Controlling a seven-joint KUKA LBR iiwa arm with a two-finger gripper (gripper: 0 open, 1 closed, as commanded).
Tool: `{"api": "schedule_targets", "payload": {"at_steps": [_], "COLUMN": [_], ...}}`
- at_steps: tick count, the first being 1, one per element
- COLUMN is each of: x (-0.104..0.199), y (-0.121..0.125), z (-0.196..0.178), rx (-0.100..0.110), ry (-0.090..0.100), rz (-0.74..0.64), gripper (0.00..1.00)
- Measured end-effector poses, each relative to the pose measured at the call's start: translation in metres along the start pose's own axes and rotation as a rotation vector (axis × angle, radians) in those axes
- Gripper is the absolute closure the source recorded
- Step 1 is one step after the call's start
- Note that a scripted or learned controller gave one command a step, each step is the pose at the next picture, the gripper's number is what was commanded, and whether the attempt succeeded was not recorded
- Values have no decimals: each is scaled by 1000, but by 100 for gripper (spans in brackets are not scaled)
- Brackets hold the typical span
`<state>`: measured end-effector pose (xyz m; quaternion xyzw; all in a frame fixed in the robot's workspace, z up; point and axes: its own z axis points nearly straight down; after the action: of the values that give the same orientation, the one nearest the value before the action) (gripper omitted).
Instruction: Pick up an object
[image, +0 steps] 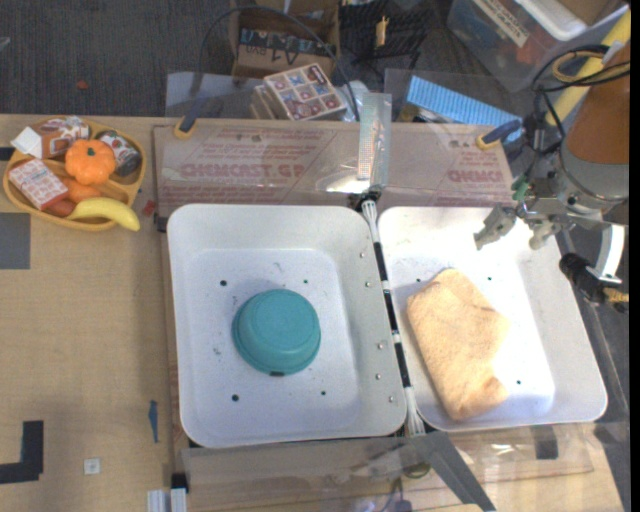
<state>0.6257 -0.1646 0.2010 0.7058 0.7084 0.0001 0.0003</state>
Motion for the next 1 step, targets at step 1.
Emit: {"api": "schedule_targets", "payload": {"at_steps": [1], "x": [19], "y": [42], "z": [-49], "rx": [-3], "ry": [-2], "rz": [55], "gripper": [0]}}
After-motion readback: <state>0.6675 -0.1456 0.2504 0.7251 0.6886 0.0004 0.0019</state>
